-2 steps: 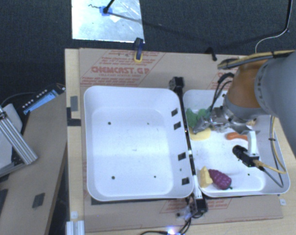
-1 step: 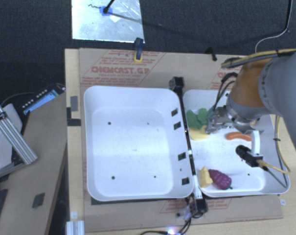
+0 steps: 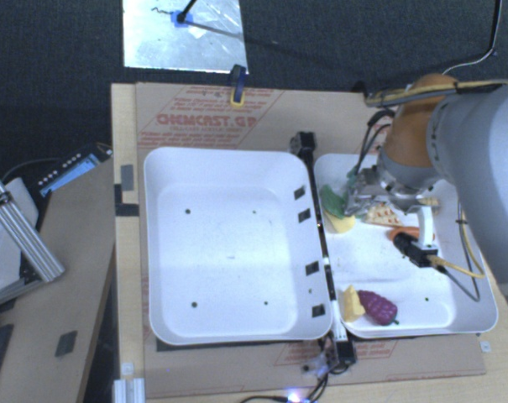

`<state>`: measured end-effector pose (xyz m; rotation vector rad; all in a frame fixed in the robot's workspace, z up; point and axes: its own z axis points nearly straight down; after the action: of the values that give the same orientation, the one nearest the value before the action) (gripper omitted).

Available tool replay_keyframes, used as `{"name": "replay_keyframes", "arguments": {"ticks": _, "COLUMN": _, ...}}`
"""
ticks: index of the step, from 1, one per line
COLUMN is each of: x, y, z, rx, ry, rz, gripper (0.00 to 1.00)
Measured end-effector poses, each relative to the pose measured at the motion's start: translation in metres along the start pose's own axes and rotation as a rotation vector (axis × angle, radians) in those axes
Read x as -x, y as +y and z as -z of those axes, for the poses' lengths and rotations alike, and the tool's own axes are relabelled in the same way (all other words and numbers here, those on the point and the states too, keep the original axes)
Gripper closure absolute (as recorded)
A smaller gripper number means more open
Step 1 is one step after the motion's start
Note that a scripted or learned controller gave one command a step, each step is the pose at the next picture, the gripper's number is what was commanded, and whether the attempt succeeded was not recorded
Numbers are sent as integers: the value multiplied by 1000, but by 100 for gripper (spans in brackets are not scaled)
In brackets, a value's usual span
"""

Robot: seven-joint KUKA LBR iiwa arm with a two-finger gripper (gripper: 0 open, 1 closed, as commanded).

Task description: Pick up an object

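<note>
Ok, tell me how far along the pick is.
Done: the arm has reached into the right bin. In hand: the gripper is down among the green item and yellow piece. Left: any visible lift; the purple object lies untouched.

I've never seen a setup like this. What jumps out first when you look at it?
The big grey arm with its orange band reaches in from the right over the right bin, where small toys lie: a purple one near the front, a green one near the divider. The left bin is a broad white shape beside it.
</note>
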<state>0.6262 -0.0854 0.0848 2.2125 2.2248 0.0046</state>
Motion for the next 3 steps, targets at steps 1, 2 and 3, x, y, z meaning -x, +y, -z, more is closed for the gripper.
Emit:
{"name": "replay_keyframes", "arguments": {"ticks": 1, "x": -63, "y": 46, "z": 104, "rx": 6, "ry": 2, "rz": 2, "gripper": 100}}
{"name": "replay_keyframes", "arguments": {"ticks": 2, "x": -141, "y": 46, "z": 234, "rx": 13, "ry": 4, "rz": 7, "gripper": 100}}
{"name": "replay_keyframes", "arguments": {"ticks": 3, "x": -240, "y": -17, "z": 294, "rx": 2, "ry": 8, "rz": 11, "gripper": 100}}
